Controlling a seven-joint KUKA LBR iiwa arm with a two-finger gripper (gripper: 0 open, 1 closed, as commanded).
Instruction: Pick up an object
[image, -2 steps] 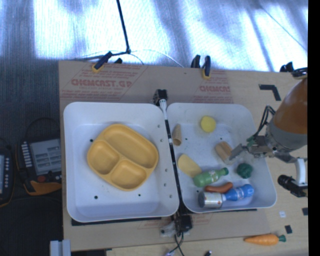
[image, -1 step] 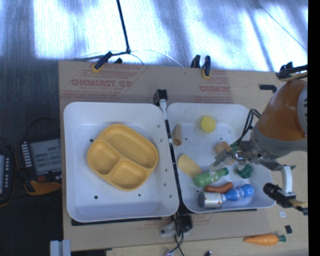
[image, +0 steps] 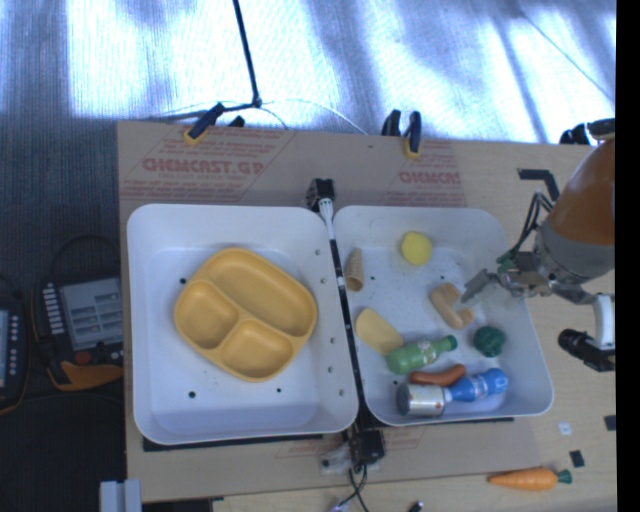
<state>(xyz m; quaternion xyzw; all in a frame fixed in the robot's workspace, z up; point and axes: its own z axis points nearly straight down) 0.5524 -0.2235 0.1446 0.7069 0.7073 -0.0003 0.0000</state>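
Observation:
The right bin (image: 520, 390) holds several items. There is a yellow ball (image: 416, 247), a tan cork-like cylinder (image: 353, 269), a tan bread-like piece (image: 450, 305) and a pale yellow wedge (image: 378, 331). Lower down lie a green bottle (image: 420, 353), a dark green lump (image: 488, 340), a red sausage-shaped piece (image: 437, 377) and a blue bottle with a silver cap (image: 455, 392). My gripper (image: 492, 283) hangs over the bin's right side, just right of the bread-like piece and above the green lump. Nothing shows in its grasp.
The left bin (image: 150, 400) bears a yellow divided plate (image: 246, 313). An orange carrot (image: 530, 479) lies on the bench outside the bins at the lower right. Clamps (image: 403, 126) and cables sit along the back edge. The arm's orange band (image: 590, 195) is at the right.

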